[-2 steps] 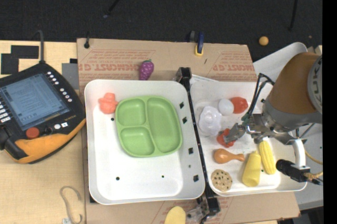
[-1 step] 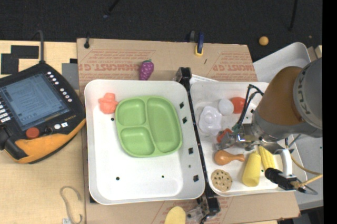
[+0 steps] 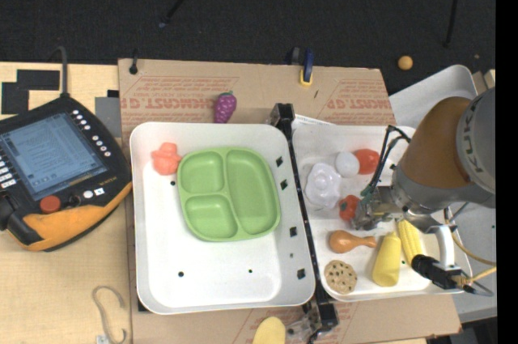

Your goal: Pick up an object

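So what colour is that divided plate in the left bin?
Light green; the divided plate shows clearly in the camera view.

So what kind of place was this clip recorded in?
Most likely a robotics lab bench set up for picking trials: an industrial arm over two white bins holding toy food such as corn and a cookie, with a teach pendant beside them.

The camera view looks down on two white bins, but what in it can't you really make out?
- The claw: small and dark among the toys in the right white bin; whether it is open or holding anything cannot be told.
- The small red toy beside the claw: partly covered, shape unclear.
- The round yellow object at the bottom: cut off by the picture's edge.
- The black tablet's screen: text too small to read.
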